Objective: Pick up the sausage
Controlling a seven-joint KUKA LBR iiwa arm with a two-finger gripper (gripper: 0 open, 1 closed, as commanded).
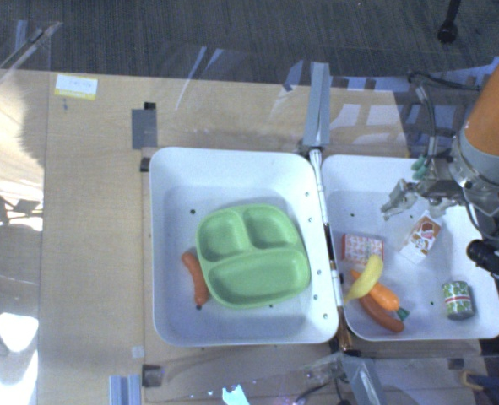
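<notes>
The jaws (414, 186) hang over the upper part of the right bin (485, 332), at the end of the grey arm with its orange band (494, 112). From this slant I cannot tell how far apart they stand, and nothing shows between them.

Just below and a little right of the jaws lies a small white carton with red print (423, 234), tilted on the bin floor. Below and left of the jaws sits a square red-and-white packet (362, 248). Touching that packet's lower edge is a yellow banana (365, 278), slanting down to the left, and against the banana lies an orange carrot (382, 304) with a green end. Down and to the right of the jaws, near the bin's corner, stands a small green and red can (458, 299).

Well to the left of the jaws, across the divider, the left bin (169, 251) carries a green compartment plate (252, 255) with three sections. The sausage (196, 278) lies farthest from the jaws, in this left bin, pressed against the plate's left rim. It is reddish-orange, and its long axis runs nearly up and down the view, slightly curved, with its upper end leaning left and its lower end close to the plate's lower left corner.

Both bins rest on the pale wooden surface (80, 226).
</notes>
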